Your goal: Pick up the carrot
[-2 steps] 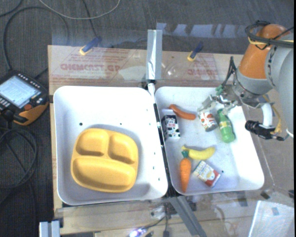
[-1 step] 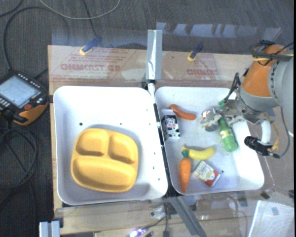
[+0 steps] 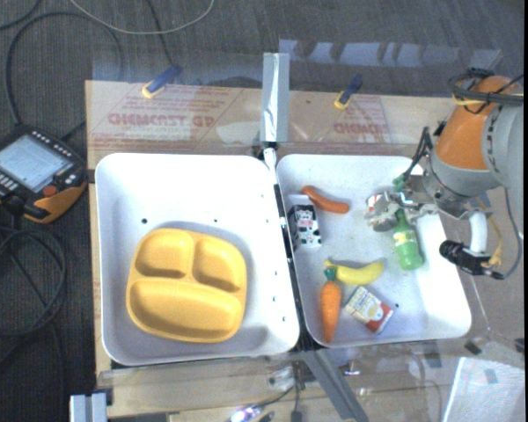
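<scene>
Here, the desk [image 3: 185, 117] is carrying two white bins; the left bin [image 3: 114, 183] is holding a yellow sectioned plate [image 3: 189, 284]. The arm's jaws [image 3: 385, 211], their state untellable, are hovering in the right bin [image 3: 444, 310] beside a green bottle [image 3: 407, 243]. The carrot [image 3: 331, 308] is lying below a banana [image 3: 356, 272], well apart from them.

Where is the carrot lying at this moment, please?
The carrot lies near the right bin's front edge, on its left side, just below the banana and left of the small carton.
</scene>
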Motion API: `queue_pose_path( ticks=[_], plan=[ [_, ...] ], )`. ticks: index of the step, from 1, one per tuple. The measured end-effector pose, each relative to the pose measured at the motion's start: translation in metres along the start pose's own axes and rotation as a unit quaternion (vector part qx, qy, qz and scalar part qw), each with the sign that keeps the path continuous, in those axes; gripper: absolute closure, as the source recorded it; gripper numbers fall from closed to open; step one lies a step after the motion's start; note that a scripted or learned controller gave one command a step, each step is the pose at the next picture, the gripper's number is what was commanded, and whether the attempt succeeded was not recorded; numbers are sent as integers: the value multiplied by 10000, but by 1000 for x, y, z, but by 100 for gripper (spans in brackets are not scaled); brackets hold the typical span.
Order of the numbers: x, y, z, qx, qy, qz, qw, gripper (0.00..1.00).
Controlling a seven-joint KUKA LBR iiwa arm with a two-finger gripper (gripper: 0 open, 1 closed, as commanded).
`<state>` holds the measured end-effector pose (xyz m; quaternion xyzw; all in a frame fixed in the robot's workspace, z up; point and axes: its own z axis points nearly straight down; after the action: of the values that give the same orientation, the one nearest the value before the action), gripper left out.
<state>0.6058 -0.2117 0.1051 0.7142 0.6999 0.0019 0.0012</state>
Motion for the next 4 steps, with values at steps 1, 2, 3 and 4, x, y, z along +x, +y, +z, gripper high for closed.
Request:
queue_pose_path(
  ticks=[1, 2, 3, 4],
  plan=[
    [24, 38, 13, 68, -26, 2068, 9783, 100],
    [36, 58, -5, 87, -37, -86, 9999, 100],
    [89, 47, 13, 83, -87, 2671, 9636, 100],
    [75, 58, -23, 83, -37, 1270, 9919, 100]
  ],
)
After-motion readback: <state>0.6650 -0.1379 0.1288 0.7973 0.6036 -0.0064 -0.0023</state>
